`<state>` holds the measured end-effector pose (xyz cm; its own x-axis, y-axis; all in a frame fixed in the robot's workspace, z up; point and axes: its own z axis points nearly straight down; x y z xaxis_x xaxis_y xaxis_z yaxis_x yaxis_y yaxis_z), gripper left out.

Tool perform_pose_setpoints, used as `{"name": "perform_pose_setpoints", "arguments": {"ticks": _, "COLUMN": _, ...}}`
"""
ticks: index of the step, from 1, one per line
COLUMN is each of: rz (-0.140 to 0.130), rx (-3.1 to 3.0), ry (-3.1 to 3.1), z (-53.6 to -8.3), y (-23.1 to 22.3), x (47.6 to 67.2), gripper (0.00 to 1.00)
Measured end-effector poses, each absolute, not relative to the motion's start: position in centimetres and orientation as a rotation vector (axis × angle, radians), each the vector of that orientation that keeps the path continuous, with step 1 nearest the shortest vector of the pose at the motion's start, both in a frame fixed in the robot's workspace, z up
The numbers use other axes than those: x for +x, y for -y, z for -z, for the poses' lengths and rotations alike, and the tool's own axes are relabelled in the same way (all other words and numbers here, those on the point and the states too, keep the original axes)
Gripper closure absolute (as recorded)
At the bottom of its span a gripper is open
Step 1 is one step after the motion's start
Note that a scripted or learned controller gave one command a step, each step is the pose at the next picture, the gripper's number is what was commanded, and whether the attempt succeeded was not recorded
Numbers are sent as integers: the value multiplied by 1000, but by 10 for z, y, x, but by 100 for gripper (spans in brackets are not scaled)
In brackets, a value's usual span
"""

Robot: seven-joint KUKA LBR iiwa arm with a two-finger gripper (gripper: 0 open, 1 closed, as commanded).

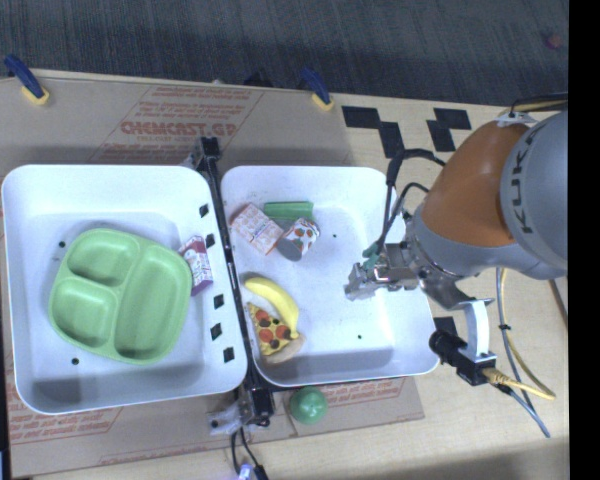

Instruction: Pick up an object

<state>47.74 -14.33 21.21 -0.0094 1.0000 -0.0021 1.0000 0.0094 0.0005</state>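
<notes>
Camera view looks down on two white bins side by side on the surface (380, 118), which is covered with brown cardboard. One green divided plate (120, 293) with three compartments lies in the left bin (25, 193), and one small dark-red packet (196, 262) leans at that bin's right wall, just beside the plate. The right bin (355, 183) carries five things, all in its left half: one pink and white box (255, 227), one green bar (287, 209) just behind it, one small grey and white pouch (299, 239) touching the box's right side, one banana (276, 302) lower down, and one pizza slice toy (271, 332) touching the banana's lower end. One green ball (307, 405) sits outside the bins on the cardboard, near the right bin's front edge.

The right half of the right bin's floor is open white plastic, with free room between the banana and the bin's right wall. The end effector (365, 279) hangs over this bare stretch, near the right wall and well apart from every item. Its metal tip is small and blurred, so how far it is open cannot be told; nothing is seen between its fingers. The grey arm (495, 203) with its orange band reaches in over the bin's right rim.
</notes>
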Motion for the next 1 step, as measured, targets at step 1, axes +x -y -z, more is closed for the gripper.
{"name": "perform_pose_setpoints", "arguments": {"ticks": 1, "rz": 2, "rx": 2212, "ry": -2233, "z": -215, "y": 120, "x": 477, "gripper": 100}}
